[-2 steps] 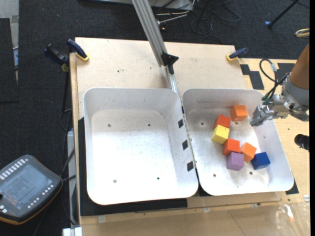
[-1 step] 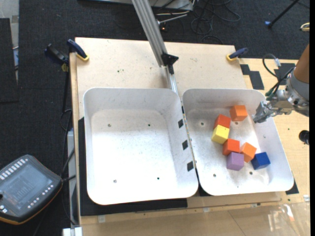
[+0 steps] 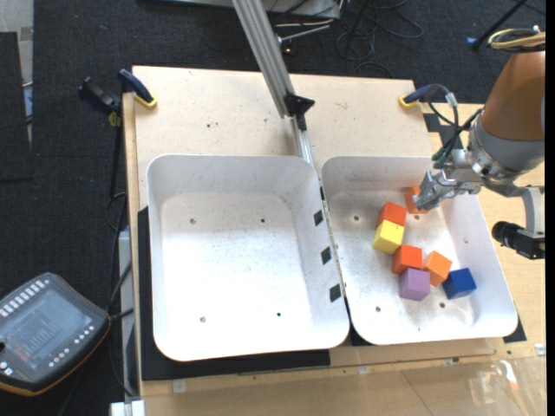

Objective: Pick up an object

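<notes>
The right bin (image 3: 486, 319) holds a cluster of small cubes: orange (image 3: 393, 212), yellow (image 3: 388, 236), red-orange (image 3: 408, 257), a second orange (image 3: 439, 265), purple (image 3: 414, 283) and blue (image 3: 460, 282). My gripper (image 3: 427, 198) hangs over the back of this bin, just right of the top orange cube. A small orange piece (image 3: 414, 199) shows right at the gripper's tip, partly hidden by it; whether it is held or lying on the bin floor cannot be made out.
The left bin (image 3: 165, 189) sits beside the right one, with a metal pole (image 3: 264, 42) slanting over the divide. Clamps (image 3: 139, 89) (image 3: 416, 95) grip the board's back corners. A pendant (image 3: 43, 328) lies at the lower left.
</notes>
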### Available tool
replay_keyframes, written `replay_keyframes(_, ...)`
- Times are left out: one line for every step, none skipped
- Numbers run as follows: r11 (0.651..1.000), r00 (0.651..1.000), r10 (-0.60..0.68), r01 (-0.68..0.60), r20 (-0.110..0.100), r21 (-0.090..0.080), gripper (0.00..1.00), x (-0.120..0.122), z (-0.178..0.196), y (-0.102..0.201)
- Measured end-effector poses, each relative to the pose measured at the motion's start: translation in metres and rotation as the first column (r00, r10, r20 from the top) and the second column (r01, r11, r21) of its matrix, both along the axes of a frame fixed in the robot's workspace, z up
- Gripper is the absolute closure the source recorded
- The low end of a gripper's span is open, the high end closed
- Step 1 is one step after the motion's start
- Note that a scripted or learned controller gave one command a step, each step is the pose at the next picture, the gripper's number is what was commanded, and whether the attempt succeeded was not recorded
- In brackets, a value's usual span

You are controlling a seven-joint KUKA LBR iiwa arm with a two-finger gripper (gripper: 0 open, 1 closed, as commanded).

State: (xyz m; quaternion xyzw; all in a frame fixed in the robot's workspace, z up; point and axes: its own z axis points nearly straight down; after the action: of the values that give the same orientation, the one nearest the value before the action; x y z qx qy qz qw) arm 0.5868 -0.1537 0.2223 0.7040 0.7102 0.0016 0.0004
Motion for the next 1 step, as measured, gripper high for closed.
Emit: replay_keyframes(1.000,1.000,-0.001,0.001,-0.002,0.001,1.00,-0.0050,0.0110,0.0549)
